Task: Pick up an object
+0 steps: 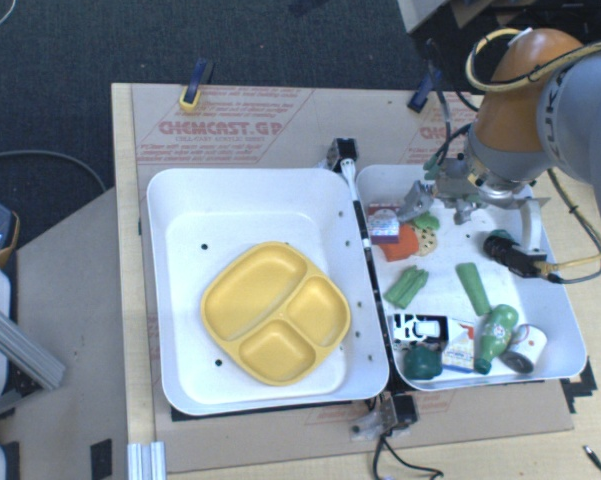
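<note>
So the grey arm w/ the orange band is reaching into the right-hand shallow white bin, and the metal two-finger gripper sits over that bin's upper-left part, just above a small orange toy w/ a pale spotted bit next to it. Can't tell how far apart the tips are or whether anything's between them, the wrist hardware blocks that, so I wouldn't call it a grab yet.

Imo the nearest candidate is that orange piece, w/ a small red-white-blue box touching it on the left. To do this well: come straight down, centre on one item, and stay off the bin wall btw, since box and toy sit right by the divider. Crowding is the risk, could nudge both.

Other options lie further down the bin: a green ridged veg-like piece, a green stick, a green bottle shape, all more separated and prob easier.

The left white bin holds a yellow three-section plastic tray.

Hard to read: the clutter in the bottom corner, a black-and-white printed thing, some packets, a round can-like thing. Overlapping, too small to ID.
</note>
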